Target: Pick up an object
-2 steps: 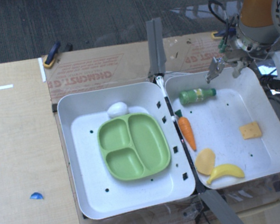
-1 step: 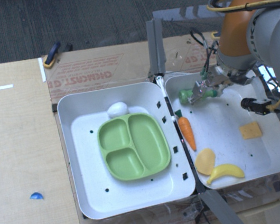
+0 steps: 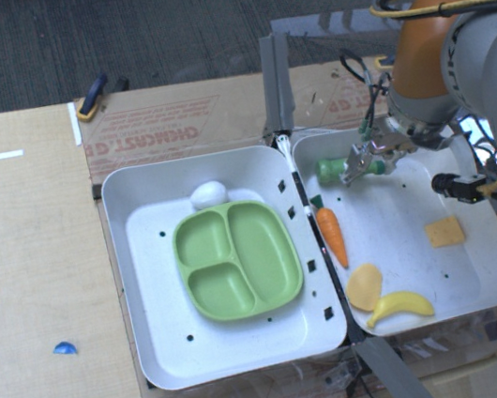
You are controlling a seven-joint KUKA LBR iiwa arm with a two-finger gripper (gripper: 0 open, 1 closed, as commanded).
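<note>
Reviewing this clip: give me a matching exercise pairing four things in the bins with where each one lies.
Things:
1. divided plate
2. carrot
3. banana
4. egg

Places:
A. near front edge of the right bin
B. middle of the left bin
C. just behind the plate, left bin
D. along the right bin's left wall

Pairs: 1-B, 2-D, 3-A, 4-C

A single fixed camera looks down at a slant from above the bench, far enough back to take in both white bins: left bin (image 3: 141, 288) at frame centre, right bin (image 3: 492, 284) toward the right (the arm (image 3: 450, 43) enters upper right).
</note>
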